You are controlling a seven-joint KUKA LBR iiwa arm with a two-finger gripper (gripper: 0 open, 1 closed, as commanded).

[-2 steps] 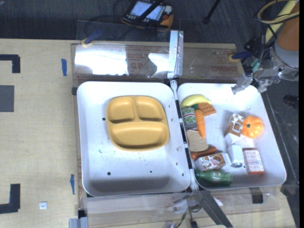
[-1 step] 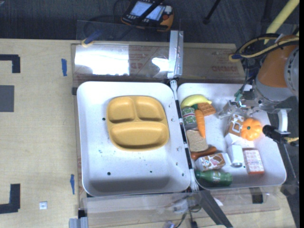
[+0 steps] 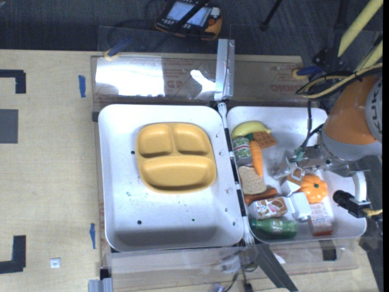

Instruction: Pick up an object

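No legible text; faint reddish print on cardboard (image 3: 182, 72), upper centre, maybe lettering, too blurred.

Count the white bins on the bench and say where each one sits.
2. The left white bin holds a yellow divided tray; the right white bin beside it holds the toy food items, with the arm over it.
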